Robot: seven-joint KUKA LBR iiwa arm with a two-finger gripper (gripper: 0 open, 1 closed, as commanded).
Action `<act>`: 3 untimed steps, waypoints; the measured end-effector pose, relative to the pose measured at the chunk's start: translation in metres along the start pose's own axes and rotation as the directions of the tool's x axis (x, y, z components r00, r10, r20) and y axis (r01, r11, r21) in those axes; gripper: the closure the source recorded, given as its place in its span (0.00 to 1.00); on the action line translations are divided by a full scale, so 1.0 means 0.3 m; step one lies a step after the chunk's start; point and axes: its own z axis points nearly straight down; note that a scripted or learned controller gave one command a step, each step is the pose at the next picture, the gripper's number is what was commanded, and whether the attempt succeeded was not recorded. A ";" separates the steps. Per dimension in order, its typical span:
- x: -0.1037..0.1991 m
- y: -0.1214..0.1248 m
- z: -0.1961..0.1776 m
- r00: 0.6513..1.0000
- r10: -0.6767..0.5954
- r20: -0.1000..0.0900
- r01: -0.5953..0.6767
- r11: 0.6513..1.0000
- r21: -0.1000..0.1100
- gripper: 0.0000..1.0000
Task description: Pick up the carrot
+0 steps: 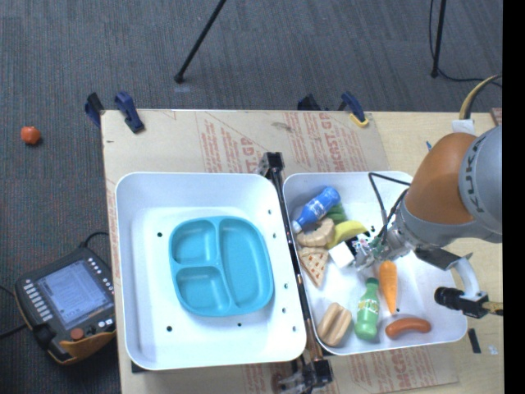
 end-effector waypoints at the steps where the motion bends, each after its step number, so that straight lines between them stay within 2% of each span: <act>1: 0.129 -0.045 0.034 0.976 0.216 -0.002 -0.216 0.976 0.002 1.00; 2: -0.016 -0.019 -0.498 0.984 0.180 0.002 -0.180 0.984 -0.004 1.00; 3: -0.012 -0.020 -0.494 0.984 0.178 0.001 -0.178 0.984 -0.001 0.00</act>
